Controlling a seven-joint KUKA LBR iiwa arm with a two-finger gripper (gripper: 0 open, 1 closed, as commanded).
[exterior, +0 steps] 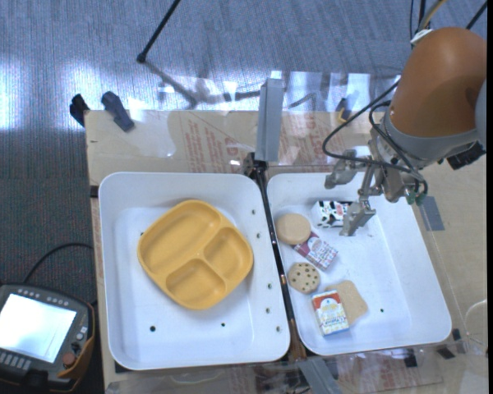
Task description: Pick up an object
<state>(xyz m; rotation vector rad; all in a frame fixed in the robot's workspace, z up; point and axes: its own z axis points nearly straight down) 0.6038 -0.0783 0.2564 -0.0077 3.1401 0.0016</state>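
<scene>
My gripper (355,218) hangs over the far part of the right bin (411,302), with my grey arm and its orange band (440,72) reaching in above it. My jaws stand a little apart and nothing sits between them; the one finger (353,220) I can make out points down toward the bin floor.

I take the cookie (304,277) with dark chips as my landmark. It lies near the left wall of the right bin. Just beyond it, touching or nearly so, is a small pink-and-white packet (318,251), and beyond that a round tan disc (293,228). A black-and-white spotted toy (332,213) lies farther off still, just left of my finger. On the near side of the cookie sits a small red-and-white carton (330,312), resting against a tan slice (353,300).

Across the divider from the cookie, the left bin (119,318) holds a yellow divided plate (195,254).
</scene>
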